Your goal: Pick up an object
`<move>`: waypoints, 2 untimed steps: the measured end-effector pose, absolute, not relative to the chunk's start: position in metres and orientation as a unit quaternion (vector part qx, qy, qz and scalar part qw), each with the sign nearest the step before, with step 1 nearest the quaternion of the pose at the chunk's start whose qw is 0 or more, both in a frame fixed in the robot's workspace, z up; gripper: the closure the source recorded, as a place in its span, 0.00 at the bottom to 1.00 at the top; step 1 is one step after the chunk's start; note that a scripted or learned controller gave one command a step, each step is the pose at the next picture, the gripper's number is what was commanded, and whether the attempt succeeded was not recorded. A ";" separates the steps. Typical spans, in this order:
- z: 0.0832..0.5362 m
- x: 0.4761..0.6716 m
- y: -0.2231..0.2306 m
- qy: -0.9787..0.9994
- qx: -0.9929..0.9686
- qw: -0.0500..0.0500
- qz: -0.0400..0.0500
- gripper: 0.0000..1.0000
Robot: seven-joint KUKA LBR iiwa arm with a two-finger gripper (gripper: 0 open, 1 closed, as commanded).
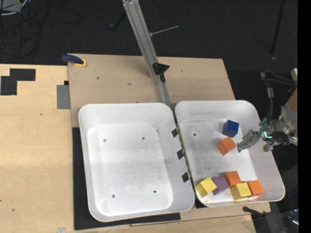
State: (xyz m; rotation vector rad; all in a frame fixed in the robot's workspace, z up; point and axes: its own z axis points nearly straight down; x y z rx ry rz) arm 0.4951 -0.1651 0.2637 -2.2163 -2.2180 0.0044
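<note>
Camera view: my pincer is at the right bin's right edge, fingers spread, nothing between them. One finger points at the orange cube, just beside it, not touching. Blue cube sits just above the orange one. Along the bin's near edge, bunched together: yellow cube, purple cube, orange block, second yellow, second orange. Left bin beside it on the counter.
</note>
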 end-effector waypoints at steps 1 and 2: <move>0.265 0.495 -0.166 -0.706 -0.708 0.002 0.001 0.00; 0.219 0.500 -0.167 -0.707 -0.707 0.004 0.002 0.00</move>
